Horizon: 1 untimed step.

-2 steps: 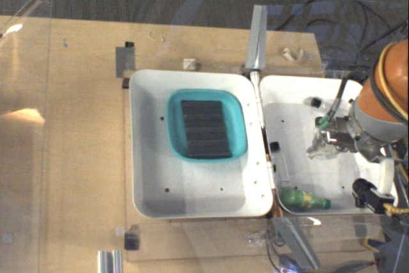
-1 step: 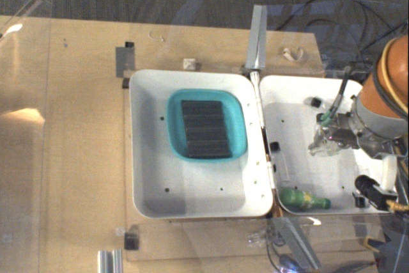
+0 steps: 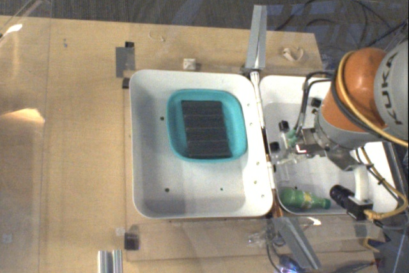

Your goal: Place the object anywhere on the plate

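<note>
Green bottle [image 3: 304, 200] lies sideways beside teal rounded plate [image 3: 207, 125]; gripper [image 3: 285, 150] state unclear

Green bottle [image 3: 304, 200] lying flat; teal plate [image 3: 238, 131].

Arm [image 3: 367, 96]: cut off by the right edge; its bulk covers much of the right bin [image 3: 281, 96], whose far side lies hidden beneath it.
Claw [image 3: 285, 151]: small and cluttered with fittings; finger tips not made out.
Green bottle [image 3: 303, 200]: lying at the right bin's near edge; label too small to read.
Cables [image 3: 383, 192]: run off the right edge.
Metal fitting [image 3: 110, 261]: cut off by the bottom edge of the surface [image 3: 70, 137].
</note>
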### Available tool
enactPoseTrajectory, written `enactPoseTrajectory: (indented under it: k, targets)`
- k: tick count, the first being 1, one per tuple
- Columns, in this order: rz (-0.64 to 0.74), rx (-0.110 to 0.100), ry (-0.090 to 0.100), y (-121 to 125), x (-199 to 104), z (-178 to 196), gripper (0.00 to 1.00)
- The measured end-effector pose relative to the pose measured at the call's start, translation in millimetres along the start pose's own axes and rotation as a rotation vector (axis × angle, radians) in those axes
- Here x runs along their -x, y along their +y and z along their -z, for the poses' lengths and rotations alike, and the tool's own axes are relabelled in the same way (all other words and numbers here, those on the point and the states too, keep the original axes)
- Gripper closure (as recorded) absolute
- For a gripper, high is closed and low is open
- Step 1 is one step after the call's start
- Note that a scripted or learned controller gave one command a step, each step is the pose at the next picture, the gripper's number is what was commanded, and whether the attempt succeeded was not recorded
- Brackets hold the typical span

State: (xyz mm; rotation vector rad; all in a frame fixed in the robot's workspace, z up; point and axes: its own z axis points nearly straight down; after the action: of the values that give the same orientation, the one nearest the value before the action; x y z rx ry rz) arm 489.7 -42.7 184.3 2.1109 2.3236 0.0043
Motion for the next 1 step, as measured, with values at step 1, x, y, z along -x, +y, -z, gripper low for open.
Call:
enactPoseTrajectory:
  k: [1]
  targets:
    - [0.000,0.000,0.000,0.0,0.3,0.1,0.00]
